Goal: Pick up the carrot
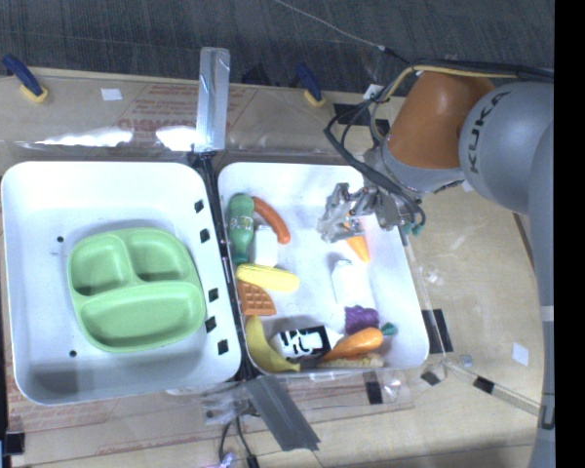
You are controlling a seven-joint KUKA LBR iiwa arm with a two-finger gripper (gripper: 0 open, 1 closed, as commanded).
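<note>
Two white bins sit side by side: the left bin (19,261) holds a green divided plate (135,291), the right bin (409,291) holds toy foods, the carrot (356,342) at five o'clock, while the gripper (346,213), whose grip I cannot tell, hovers at one o'clock.

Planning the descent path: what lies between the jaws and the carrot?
In the camera view, a white bottle-like item and a purple toy lie between the gripper and the carrot.

Green divided plate (135,290) in left bin (19,261), banana (263,351), waffle (256,300), corn cob (268,278), purple grapes (362,317) in right bin (302,178)
</note>
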